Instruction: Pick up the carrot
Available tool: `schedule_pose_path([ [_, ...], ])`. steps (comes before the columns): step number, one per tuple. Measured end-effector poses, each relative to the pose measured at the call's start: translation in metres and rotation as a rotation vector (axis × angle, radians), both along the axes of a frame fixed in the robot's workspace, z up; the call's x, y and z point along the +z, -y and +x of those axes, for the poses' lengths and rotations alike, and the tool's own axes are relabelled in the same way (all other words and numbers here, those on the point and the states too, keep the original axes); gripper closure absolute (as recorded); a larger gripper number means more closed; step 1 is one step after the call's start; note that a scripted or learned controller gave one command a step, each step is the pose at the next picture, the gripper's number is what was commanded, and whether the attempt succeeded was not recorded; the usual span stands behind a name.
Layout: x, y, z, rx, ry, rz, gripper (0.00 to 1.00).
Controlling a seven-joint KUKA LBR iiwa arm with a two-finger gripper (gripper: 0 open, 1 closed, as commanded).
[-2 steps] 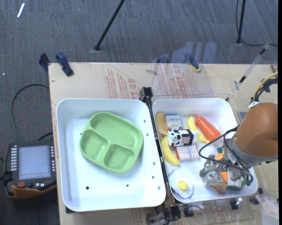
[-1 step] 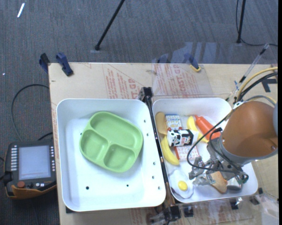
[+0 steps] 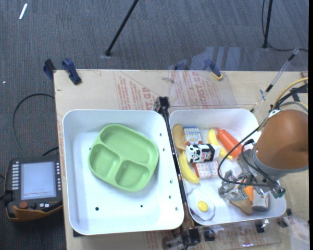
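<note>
Camera view shows you the carrot (image 3: 229, 141) not yet lifted, lying in the right bin (image 3: 234, 114) at centre right, while the gripper (image 3: 245, 191) hovers lower right, its state impossible to tell.

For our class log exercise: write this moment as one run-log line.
gripper: low in right bin | carrot: lying apart, beside banana | tray: left bin
</note>
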State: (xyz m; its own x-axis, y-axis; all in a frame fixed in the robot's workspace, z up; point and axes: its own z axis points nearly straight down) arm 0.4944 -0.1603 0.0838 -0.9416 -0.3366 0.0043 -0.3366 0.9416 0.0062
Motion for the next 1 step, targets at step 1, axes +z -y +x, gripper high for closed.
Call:
schedule_pose_path([
  [1,0.0067,-0.0015,0.0003,-0.007,-0.005,0.005,1.00],
])
